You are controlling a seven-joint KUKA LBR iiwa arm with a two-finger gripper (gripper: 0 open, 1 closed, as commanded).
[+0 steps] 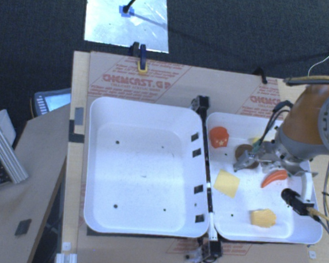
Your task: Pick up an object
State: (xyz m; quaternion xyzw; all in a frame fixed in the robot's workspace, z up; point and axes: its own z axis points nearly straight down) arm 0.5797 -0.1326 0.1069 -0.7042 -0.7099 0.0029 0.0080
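The right bin (303, 228) holds several small objects. A red-orange block (219, 137) sits near its far left corner. A pale yellow square (227, 183) lies by the divider, and a yellow lump (262, 218) rests near the front. An orange-red curved piece (274, 178) lies at mid-right. A brown round object (245, 151) sits between the block and the curved piece. My gripper (246, 161) is low over the bin, right at the brown object's near side, and partly hides it. Whether it touches the object is unclear.
The left bin (93, 150) stands beside the right one, with a black-clipped divider (203, 160) between them. The grey and orange arm (313, 122) covers the right bin's far right corner. A black fitting with cables (294, 201) hangs over the right rim.
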